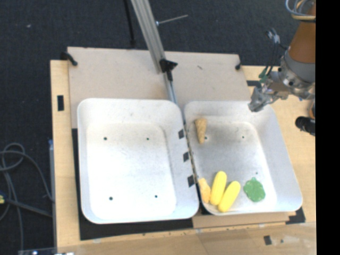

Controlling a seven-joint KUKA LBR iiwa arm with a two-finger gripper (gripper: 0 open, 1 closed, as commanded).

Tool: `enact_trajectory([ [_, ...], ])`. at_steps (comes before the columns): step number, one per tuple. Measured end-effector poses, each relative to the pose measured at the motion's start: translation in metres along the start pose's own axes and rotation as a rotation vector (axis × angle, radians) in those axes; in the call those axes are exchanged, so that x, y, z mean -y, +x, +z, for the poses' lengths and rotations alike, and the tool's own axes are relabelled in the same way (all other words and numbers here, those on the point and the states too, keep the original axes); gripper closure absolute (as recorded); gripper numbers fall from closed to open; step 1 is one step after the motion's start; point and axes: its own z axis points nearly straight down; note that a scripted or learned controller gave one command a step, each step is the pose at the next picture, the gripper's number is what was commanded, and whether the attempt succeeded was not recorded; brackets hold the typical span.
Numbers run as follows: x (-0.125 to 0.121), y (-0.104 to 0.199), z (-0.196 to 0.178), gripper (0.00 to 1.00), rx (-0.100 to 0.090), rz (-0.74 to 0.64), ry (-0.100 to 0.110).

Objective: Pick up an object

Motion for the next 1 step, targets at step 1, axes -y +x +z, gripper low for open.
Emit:
enact_trajectory([
  [1,0.0034,0.0553,0.011,1.0,-0.002,-0.002,0.007],
])
